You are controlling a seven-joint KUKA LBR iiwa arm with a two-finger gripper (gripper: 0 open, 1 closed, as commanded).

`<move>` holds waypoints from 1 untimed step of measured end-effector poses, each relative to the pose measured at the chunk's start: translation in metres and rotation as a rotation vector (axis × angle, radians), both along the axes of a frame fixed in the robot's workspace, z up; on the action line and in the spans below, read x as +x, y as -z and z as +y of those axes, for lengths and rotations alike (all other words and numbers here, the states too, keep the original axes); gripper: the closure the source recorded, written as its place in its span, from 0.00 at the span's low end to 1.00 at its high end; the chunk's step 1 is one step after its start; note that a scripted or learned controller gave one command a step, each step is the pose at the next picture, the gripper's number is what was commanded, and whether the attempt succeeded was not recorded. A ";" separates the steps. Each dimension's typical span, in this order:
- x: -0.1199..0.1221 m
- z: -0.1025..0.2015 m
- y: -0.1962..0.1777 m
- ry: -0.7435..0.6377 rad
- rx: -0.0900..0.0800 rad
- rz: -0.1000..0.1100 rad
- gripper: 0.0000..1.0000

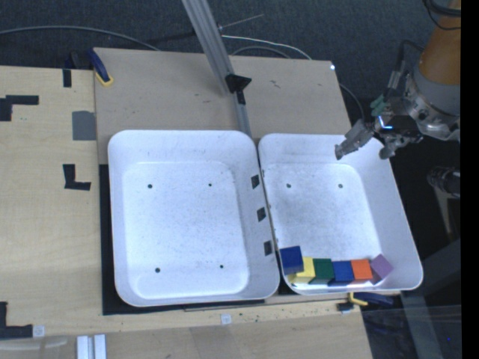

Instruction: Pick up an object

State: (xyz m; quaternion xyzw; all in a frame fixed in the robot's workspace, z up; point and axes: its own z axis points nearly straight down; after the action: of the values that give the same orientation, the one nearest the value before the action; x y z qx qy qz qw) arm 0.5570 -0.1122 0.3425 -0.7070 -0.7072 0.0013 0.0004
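Observation:
Several small blocks line the near wall of the right bin (389, 200): a blue block (291, 258), a yellow one (303, 274), a green one (322, 268), another blue one (343, 271), an orange one (361, 269) and a purple one (381, 265). My gripper (367, 149) hangs over the far right corner of that bin, well away from the blocks. Its two fingers stand apart, open, with nothing between them.
The left bin (120, 200) sits beside the right one, with a row of dark clips (260, 213) along the shared wall. A slanted metal pole (213, 43) rises behind the bins. Cables run across the dark floor at the back.

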 end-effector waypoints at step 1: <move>0.004 0.001 0.001 0.000 0.000 -0.001 0.00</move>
State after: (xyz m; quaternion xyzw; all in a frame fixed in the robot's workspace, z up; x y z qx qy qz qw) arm 0.5614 -0.1116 0.3418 -0.7068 -0.7074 0.0009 -0.0001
